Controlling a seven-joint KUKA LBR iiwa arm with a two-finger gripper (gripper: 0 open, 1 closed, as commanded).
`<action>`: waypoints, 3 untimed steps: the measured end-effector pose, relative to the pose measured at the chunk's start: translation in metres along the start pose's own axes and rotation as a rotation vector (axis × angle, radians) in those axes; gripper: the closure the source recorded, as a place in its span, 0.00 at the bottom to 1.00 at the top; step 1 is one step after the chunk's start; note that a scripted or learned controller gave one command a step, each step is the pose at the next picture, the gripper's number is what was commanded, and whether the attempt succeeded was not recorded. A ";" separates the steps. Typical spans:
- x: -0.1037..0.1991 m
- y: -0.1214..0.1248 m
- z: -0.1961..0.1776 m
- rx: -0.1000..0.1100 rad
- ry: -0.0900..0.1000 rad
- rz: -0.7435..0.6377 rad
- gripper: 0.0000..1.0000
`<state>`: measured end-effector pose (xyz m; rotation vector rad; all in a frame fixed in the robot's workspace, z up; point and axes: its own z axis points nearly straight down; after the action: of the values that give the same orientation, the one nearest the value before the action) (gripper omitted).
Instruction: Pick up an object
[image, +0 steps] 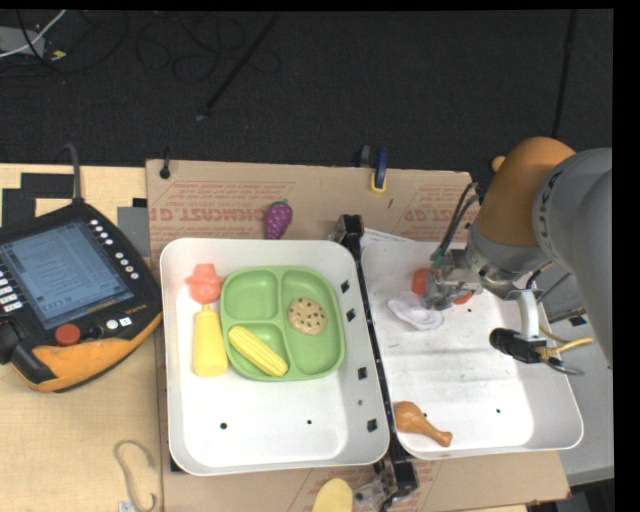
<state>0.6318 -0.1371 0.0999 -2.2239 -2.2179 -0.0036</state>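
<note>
- White piece (418, 315), small and crumpled-looking, lies in the right bin (470, 405), toward its far left part; I judge it the likely target, since the gripper (437, 297) is right over it.
- Something red (452, 285) sits just behind the gripper, partly hidden; what it is I cannot tell.
- Gripper is low in the bin, its tip touching or just above the white piece; how wide it stands, and whether it has hold of anything, I cannot tell.
- Done, by my reading: the reach down to the target.
- Left: a sure grasp and the lift; nothing shows as raised off the bin floor.
- Other candidates: a drumstick (422, 422) at the near left of the right bin; a tray (282, 322) with corn (258, 350) and cookie (306, 316) in the left bin (270, 430).
</note>
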 end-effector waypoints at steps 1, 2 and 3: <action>0.002 0.010 -0.058 -0.003 -0.003 -0.002 1.00; -0.006 0.016 -0.112 -0.003 -0.003 -0.003 1.00; -0.007 0.016 -0.129 0.000 -0.001 -0.003 1.00</action>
<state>0.6481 -0.1442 0.2288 -2.2210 -2.2225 -0.0022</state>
